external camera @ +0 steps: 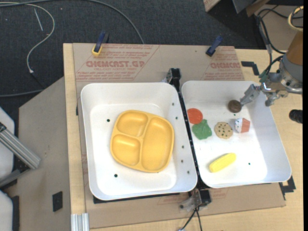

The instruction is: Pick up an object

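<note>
While no single item was named for the pick, six small objects lay loose in the right bin, all toward its left half. A dark brown round piece sat nearest the far edge, just beside the gripper. A red-orange disc lay close to the left wall, with a green leafy piece touching its near side. A speckled cookie rested just right of the green piece, and a small white-and-orange block stood just beside the cookie on the right. A yellow corn-shaped piece lay apart from these, toward the near edge.

The gripper hung over the far right corner of the right bin, its two grey fingers spread apart with nothing between them. The arm entered above it from the right.

The left bin held a yellow three-compartment plate, set about centrally, slightly turned. Both bins rested on a cardboard sheet held by two blue clamps at its far edge.
</note>
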`<state>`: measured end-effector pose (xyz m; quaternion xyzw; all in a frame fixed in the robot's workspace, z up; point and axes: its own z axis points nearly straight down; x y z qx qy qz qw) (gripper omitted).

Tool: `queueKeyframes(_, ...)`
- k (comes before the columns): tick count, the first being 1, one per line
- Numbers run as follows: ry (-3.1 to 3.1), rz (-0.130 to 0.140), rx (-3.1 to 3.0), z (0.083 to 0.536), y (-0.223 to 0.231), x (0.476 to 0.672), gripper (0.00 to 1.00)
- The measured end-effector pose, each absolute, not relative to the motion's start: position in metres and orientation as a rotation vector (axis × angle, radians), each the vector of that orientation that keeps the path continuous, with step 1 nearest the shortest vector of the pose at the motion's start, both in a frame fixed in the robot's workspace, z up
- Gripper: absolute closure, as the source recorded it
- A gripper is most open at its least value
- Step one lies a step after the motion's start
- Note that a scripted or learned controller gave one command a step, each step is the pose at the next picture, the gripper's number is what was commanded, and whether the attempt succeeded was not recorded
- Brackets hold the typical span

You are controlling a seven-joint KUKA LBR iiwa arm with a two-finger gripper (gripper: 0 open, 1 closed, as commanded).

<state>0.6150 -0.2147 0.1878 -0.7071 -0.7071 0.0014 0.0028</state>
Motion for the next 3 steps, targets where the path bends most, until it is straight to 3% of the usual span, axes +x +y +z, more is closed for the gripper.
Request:
queueKeyframes(2,-2.218,0.004,-2.216,0.091,-0.214,0.619,0.00)
queueKeyframes(3,-2.225,-0.003,-2.220,0.106,-0.214,0.622,1.00)
